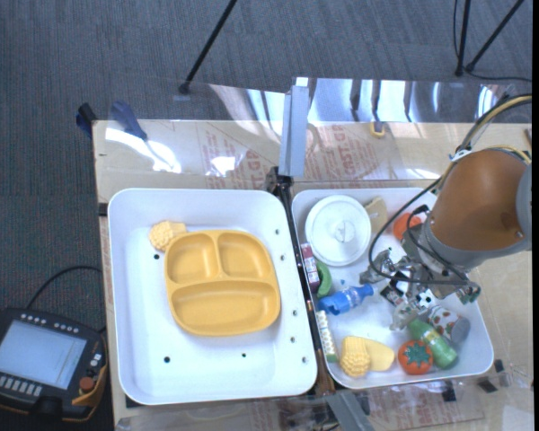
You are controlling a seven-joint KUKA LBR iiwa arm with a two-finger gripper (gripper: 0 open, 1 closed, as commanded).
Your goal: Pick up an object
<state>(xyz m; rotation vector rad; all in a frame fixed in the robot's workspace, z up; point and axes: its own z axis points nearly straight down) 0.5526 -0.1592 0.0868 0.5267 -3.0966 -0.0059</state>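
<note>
My gripper (404, 305) hangs low in the right bin (479, 371), under the orange wrist band, just right of a blue bottle (346, 299) that lies on its side. Right below the gripper lie a green bottle (436, 347) and a red tomato (414, 356). A yellow corn cob (356, 356) rests near the bin's front wall. A white round lid (339, 229) sits at the back of the bin. The wrist hides the things under it.
In the left bin (135, 232) lies a yellow divided plate (222, 282) with a small yellow corn piece (164, 234) at its back left corner. A green item (324, 281) and a marker-like stick (324, 330) lie along the right bin's left wall.
</note>
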